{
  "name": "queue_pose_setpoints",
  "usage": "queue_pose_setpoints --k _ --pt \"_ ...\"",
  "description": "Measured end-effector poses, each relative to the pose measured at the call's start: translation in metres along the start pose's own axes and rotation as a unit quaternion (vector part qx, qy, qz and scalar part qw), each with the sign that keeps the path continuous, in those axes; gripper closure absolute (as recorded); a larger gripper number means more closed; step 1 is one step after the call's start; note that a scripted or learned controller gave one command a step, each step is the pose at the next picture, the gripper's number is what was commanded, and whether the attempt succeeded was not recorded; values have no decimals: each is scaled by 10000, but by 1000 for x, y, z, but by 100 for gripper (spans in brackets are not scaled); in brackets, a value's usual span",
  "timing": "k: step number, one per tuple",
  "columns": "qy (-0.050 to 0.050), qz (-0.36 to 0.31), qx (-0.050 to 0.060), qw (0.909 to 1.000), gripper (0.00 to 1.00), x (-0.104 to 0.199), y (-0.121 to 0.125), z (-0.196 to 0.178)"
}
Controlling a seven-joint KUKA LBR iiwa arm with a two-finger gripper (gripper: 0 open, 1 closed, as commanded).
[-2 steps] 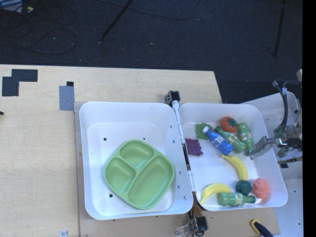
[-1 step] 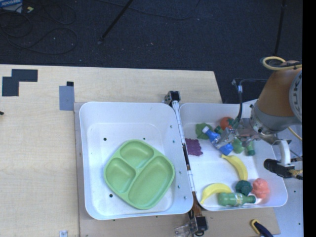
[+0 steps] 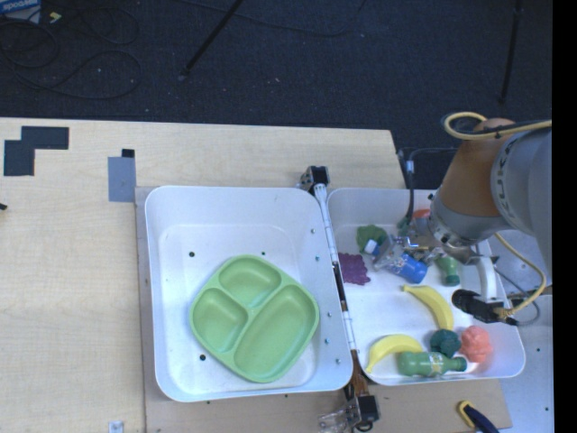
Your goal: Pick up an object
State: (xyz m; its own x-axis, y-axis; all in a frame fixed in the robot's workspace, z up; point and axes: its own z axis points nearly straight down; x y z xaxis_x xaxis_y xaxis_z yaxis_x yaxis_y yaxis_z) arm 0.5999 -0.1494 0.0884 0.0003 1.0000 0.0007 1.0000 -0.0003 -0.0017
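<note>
Camera view, right bin (image 3: 514, 354): gripper (image 3: 403, 249) low among crowded toys beside blue block (image 3: 414, 268); grip state impossible to tell. Likely to snag purple scrap (image 3: 352, 269) or miss.

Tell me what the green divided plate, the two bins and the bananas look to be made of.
Green plate: likely matte moulded plastic, with even colour and soft rounded dividers. Left bin and right bin: probably smooth white plastic, with thin rounded rims and faint sheen. Bananas: seemingly toy plastic or rubber, uniformly yellow; too small to be sure.
</note>
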Motion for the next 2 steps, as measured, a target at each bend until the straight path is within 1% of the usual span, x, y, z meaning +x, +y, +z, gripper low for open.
queue_pose_setpoints --k 1,2 --pt "19 12 14 10000 100 0 0 -9" --pt "-6 -7 -2 10000 100 27 -22 -159"
